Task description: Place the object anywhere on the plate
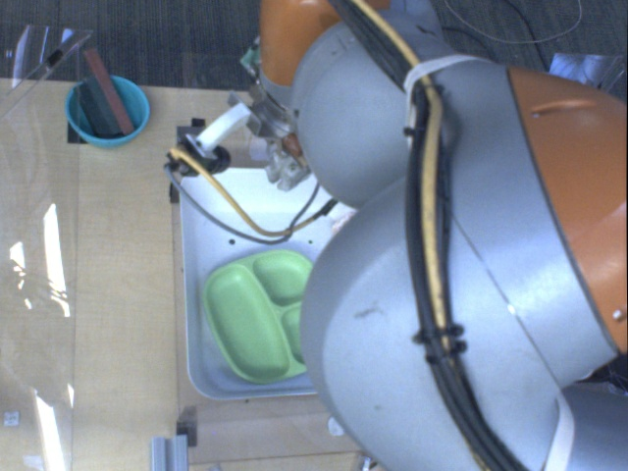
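Observation:
A light green divided plate (253, 314) lies in the white bin (201, 253), near its front left corner; the arm hides the plate's right side. My gripper (282, 165) hangs over the far end of the same bin, well beyond the plate. A small reddish spot shows at the gripper, and I cannot tell whether it is an object. The big grey and orange arm hides most of the bin and everything to its right.
A blue bowl (108, 112) holding a brown stick and a dark piece stands on the wooden bench at the far left. A yellow cable (235, 209) loops from the wrist down over the bin's far end. A white cylinder (222, 129) sticks out left of the wrist.

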